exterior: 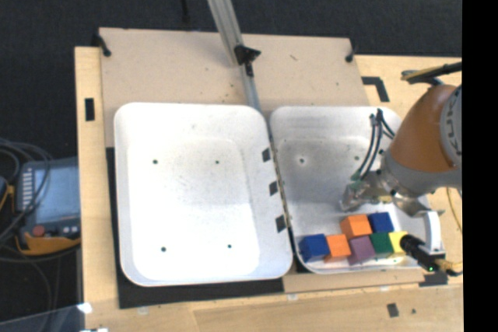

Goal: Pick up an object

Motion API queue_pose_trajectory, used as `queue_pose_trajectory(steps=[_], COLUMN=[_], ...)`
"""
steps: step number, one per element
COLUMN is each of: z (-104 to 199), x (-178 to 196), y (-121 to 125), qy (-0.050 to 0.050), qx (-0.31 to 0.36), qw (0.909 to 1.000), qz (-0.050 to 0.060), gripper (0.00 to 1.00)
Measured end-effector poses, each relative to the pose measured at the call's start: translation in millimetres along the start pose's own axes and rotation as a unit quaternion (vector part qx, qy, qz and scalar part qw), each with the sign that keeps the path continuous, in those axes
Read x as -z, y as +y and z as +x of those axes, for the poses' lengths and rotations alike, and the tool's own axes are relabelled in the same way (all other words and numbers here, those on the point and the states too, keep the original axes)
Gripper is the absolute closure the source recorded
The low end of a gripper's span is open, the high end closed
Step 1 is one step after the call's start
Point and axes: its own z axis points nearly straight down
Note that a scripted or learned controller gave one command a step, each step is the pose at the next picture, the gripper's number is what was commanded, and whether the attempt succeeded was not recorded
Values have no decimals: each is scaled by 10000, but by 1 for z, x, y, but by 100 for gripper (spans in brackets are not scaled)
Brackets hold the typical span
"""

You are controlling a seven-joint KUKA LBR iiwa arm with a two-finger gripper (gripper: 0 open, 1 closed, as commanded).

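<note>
Gripper point(354, 197) is hovering in the right bin point(311, 128), just above the orange block point(358, 225) in the block cluster; its grip state cannot be determined.

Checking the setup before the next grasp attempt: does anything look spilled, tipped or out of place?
Nothing stands out. The colored blocks sit bunched in the right bin's near corner, none outside it, with the gripper just above them.

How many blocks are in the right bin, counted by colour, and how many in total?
Blue blocks: 2
Orange blocks: 2
Purple block: 1
Green block: 1
Yellow block: 1, partly hidden by the arm
Total: 7
</note>
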Motion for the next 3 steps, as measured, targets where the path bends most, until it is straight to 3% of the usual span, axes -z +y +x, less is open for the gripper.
queue_pose_trajectory(steps=[3], z=[5], x=[148], y=[1], qy=[-1], qx=[70], qw=[10000], qz=[4], gripper=[100])
